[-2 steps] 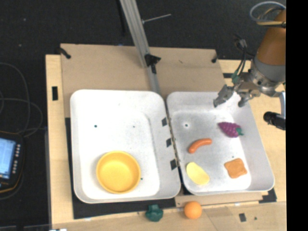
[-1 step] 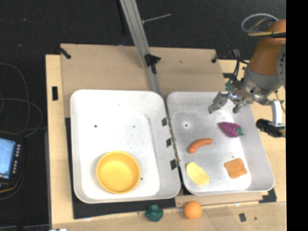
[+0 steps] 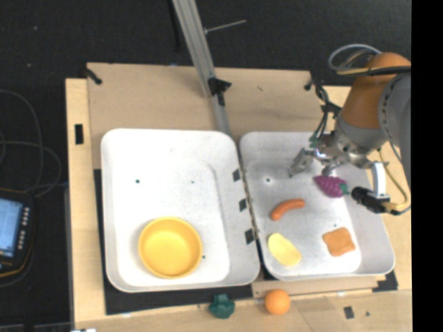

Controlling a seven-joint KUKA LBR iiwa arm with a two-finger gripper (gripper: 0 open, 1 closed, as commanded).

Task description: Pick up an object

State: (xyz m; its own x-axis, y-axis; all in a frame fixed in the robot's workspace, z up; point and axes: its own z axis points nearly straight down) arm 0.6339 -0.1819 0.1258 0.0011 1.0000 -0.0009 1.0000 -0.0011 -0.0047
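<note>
Over the right bin (image 3: 374,254) the hand (image 3: 309,159) hangs low, its fingers spread apart and gripping nothing, presumably poised for a grab. Far to its left a yellow bowl (image 3: 170,247) sits in the other bin. Just beside the hand lies a purple toy (image 3: 330,185), the likeliest target; slightly farther, an orange sausage (image 3: 286,208).

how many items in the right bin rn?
4. Purple piece near the far side by the pincer, orange sausage mid-bin, pale yellow piece at near left, orange-brown piece at near right. The arm could hide more.
</note>
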